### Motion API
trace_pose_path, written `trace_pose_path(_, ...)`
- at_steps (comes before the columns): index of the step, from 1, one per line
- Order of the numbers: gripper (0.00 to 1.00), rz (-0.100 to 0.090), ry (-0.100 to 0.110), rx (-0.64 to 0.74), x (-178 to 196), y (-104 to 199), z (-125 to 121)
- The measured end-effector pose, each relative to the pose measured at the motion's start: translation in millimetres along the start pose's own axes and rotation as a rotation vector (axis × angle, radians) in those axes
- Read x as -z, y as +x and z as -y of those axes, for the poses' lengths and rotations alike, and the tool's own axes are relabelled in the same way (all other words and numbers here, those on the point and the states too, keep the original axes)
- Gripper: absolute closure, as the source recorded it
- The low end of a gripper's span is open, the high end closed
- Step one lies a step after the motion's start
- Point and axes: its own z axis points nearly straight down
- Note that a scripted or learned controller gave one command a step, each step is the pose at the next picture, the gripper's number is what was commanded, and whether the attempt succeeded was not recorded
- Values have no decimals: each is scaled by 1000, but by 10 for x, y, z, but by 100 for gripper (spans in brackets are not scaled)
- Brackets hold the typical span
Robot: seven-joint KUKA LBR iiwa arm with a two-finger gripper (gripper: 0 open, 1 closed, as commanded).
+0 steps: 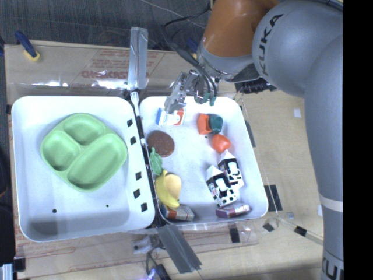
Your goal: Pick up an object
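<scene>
The gripper [185, 95], jaws spread and nothing pinched, is seen poised at the right bin's [247, 150] far rim, a small red-white-and-blue carton [170, 118] lying just beneath the jaws, seemingly lined up for a grasp.

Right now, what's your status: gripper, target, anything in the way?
Gripper low over right bin, far end. Nothing seen between fingers. Card just beneath it, brown disc close by. Green plate in left bin.
</scene>
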Motion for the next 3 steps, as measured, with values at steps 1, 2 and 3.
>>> trace_pose_path(1,100,3,0,7,116,-7,-17)
trace_pose_path(2,100,5,1,12,222,-13,-28)
trace_pose_path(3,100,0,1,2,77,55,-63)
